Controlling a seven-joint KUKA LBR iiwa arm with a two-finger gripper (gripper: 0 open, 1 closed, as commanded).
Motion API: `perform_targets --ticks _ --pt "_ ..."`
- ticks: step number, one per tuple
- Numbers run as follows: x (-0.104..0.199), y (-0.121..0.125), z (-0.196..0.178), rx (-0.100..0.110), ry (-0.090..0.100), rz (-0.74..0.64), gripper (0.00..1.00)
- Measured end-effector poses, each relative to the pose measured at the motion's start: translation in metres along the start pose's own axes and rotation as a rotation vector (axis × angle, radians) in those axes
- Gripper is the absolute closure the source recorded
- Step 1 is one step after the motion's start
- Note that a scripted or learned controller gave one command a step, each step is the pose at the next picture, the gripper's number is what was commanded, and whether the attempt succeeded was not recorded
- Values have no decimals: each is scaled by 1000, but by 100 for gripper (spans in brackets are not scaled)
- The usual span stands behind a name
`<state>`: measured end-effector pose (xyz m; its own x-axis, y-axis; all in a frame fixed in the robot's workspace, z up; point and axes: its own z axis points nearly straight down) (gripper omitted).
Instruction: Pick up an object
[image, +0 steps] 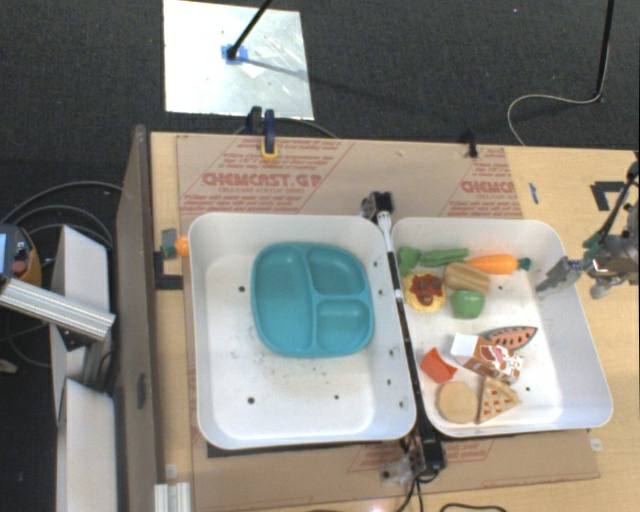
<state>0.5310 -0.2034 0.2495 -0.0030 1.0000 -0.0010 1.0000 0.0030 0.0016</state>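
Note:
The right white bin holds several toy foods. An orange carrot, a green pod and a tan roll lie along its far side. Below them are a red-topped tart and a green piece. Nearer the front lie a watermelon slice, a red wedge, a round biscuit and a pizza slice. My gripper hangs at the view's right edge, over the bin's far right rim, apart from all the food.
The left white bin bears a teal divided plate. A ridge joins the two bins. Cardboard underlies both. A cable runs across the dark floor at the back right.

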Motion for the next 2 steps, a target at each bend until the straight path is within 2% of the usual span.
perform_targets --ticks 1,2 --pt "66 -7 112 11 7 -6 0" --pt "88 50 168 -2 1 -6 0"
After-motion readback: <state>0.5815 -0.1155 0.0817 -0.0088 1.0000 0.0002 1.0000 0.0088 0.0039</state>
